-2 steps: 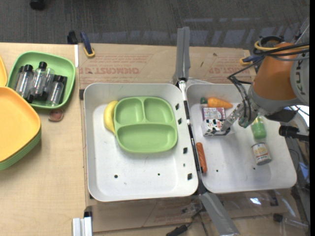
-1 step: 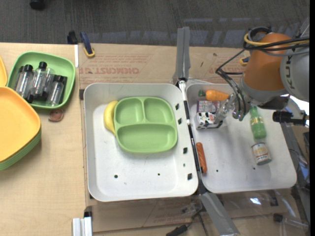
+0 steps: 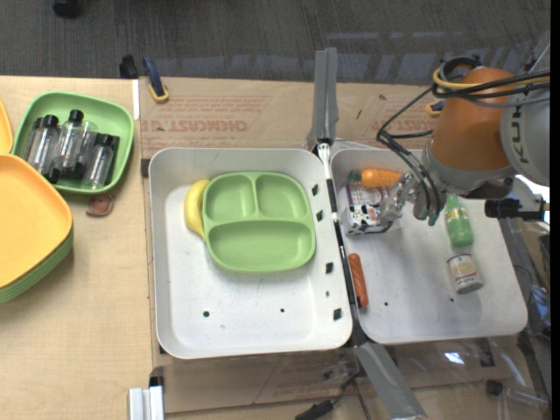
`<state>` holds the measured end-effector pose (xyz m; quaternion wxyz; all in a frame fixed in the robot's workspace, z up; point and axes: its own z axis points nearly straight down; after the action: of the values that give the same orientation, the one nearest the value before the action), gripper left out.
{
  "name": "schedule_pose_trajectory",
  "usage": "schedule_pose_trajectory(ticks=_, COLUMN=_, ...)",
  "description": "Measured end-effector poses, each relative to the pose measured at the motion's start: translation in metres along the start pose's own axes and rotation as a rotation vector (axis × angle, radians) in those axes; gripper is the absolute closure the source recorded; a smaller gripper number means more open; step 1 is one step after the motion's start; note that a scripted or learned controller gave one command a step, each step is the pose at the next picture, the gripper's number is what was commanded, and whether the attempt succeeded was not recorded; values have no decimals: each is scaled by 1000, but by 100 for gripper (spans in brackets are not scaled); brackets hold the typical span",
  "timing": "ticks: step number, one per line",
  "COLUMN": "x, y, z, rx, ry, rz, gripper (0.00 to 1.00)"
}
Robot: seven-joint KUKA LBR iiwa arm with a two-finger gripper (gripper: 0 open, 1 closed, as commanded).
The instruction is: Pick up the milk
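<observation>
Lying nearest in the right bin (image 3: 490, 322) are a small can (image 3: 464, 274) and a red stick (image 3: 357, 280) by its left wall. Farther back, a green bottle (image 3: 458, 226) lies beside the gripper (image 3: 411, 195), which hangs just right of the milk (image 3: 366, 206); whether it is clenched or released cannot be told. A carrot (image 3: 381, 178) lies behind the milk. A green tray (image 3: 258, 221) fills the left bin (image 3: 175, 304).

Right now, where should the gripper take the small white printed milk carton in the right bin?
Probably across the narrow sides of the small white printed milk carton, coming from above. It appears to lie flat by the right bin's left wall, orange carrot beside its top, the gripper just right.
</observation>
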<state>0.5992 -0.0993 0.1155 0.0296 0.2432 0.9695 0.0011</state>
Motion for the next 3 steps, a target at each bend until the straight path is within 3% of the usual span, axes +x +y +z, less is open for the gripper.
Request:
schedule_pose_trajectory(ticks=1, x=16, y=39, z=-88, rx=12, ry=55, rz=-103, gripper=100)
schedule_pose_trajectory(ticks=2, x=3, y=43, z=-75, rx=28, ry=52, rz=366, gripper=100)
schedule_pose_trajectory(ticks=3, x=50, y=81, z=-77, rx=26, ry=55, rz=290, gripper=100)
